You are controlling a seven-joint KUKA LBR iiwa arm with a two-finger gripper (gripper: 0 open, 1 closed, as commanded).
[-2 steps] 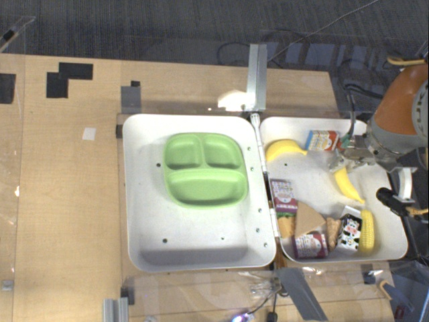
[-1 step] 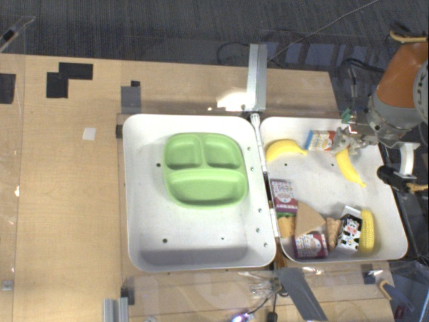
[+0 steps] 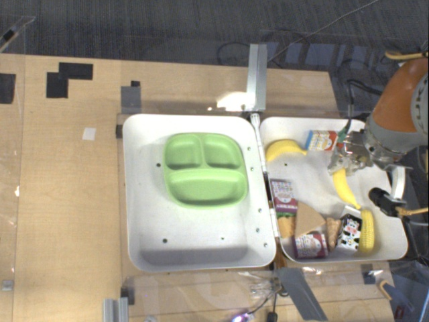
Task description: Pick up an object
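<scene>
My gripper (image 3: 346,157) hangs over the upper right part of the right bin (image 3: 315,173), under the grey wrist and orange band. Directly below it a yellow banana (image 3: 344,188) lies lengthwise, its top end touching or just under the gripper tip. A second banana (image 3: 284,149) lies curved at the bin's upper left. Between the two, against the far wall, stands a small white and red carton (image 3: 320,139). Whether the gripper grips the banana is not clear from this angle.
The near part of the right bin holds a purple packet (image 3: 282,194), a brown flat piece (image 3: 305,217), a dark red can (image 3: 310,245), a cow-patterned box (image 3: 349,233) and a yellow corn cob (image 3: 366,231). The left bin (image 3: 144,200) holds a green divided plate (image 3: 204,168).
</scene>
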